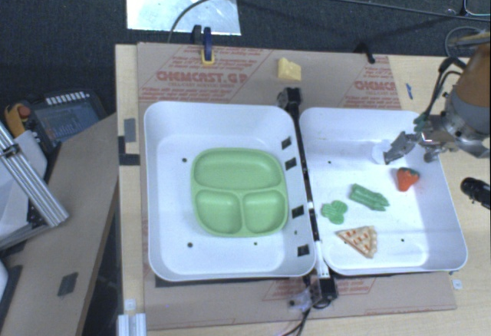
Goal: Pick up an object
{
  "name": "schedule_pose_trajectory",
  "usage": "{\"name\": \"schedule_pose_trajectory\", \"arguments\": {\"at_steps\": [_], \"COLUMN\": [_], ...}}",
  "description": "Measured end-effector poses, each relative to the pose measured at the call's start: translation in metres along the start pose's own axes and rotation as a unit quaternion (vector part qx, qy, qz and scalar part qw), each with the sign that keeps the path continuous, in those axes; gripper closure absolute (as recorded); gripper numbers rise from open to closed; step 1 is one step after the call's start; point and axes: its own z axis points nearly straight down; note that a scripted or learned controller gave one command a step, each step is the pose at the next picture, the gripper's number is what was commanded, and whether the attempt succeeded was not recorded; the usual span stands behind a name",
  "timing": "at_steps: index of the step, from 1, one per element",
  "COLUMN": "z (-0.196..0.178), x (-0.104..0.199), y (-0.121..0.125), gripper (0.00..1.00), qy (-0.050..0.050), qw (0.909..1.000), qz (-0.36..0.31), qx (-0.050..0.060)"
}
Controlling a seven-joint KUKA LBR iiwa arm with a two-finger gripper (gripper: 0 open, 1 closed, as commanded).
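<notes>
Camera view, as I see it from my station: arm (469, 108) enters from the right, wrist tilted toward the right bin (430, 246), gripper (405, 149) above its upper right part; whether the jaws are parted or closed I cannot tell, and nothing shows between them. Right bin: four items — one strawberry (406, 179) just below the gripper, one bean pod (369, 197), one green slice (334, 211), one pizza slice (359, 238). Left bin (165, 173): one green tray (236, 191).
</notes>
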Motion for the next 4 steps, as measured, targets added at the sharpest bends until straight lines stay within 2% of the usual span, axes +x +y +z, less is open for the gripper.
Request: {"name": "schedule_pose_trajectory", "arguments": {"at_steps": [1,3,4], "z": [-0.008,0.099,0.103], "x": [0.001,-0.014,-0.014], "y": [0.003,0.011,0.012], "gripper": [0.00,0.00,0.00], "qy": [-0.001,-0.002,-0.002], "qw": [1.0000,1.0000,1.0000], "qz": [-0.002,-0.001,-0.001], "qx": [-0.007,-0.006,-0.007]}}
